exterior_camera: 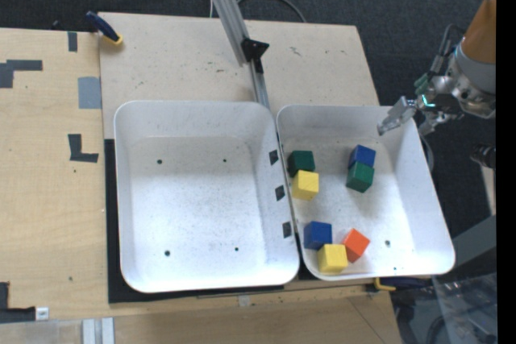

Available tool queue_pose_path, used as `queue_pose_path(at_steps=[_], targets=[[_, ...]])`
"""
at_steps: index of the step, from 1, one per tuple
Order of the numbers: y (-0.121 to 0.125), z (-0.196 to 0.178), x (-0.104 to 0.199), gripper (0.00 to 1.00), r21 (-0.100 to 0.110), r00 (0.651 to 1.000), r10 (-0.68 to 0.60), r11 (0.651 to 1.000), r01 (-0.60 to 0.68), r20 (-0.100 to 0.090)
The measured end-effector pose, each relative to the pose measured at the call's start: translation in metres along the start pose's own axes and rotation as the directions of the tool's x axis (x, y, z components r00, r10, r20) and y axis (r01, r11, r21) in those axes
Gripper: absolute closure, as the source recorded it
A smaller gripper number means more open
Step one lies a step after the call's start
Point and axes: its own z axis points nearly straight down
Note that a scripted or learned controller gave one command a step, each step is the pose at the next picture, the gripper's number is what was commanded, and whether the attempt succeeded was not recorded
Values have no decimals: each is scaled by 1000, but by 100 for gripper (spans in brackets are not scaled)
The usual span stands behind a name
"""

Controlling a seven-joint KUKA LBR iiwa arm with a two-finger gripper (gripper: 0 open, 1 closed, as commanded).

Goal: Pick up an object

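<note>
Two white bins sit side by side; gripper (393, 118) hovers over right bin's (419, 173) far rim — finger state unclear.

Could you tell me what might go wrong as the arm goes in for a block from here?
The gripper sits at the right bin's rim, so it could clip the wall going down. The blue block touches the green block, and the yellow block touches the orange block, so fingers may nudge a neighbour.
</note>
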Motion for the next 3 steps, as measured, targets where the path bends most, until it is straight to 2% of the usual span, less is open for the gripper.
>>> queue_pose_path(at_steps=[1, 3], targets=[[1, -3, 0, 0, -4, 1000, -1, 1000, 1, 2], [-5, 86, -4, 0, 1, 1000, 0, 1000, 0, 1]])
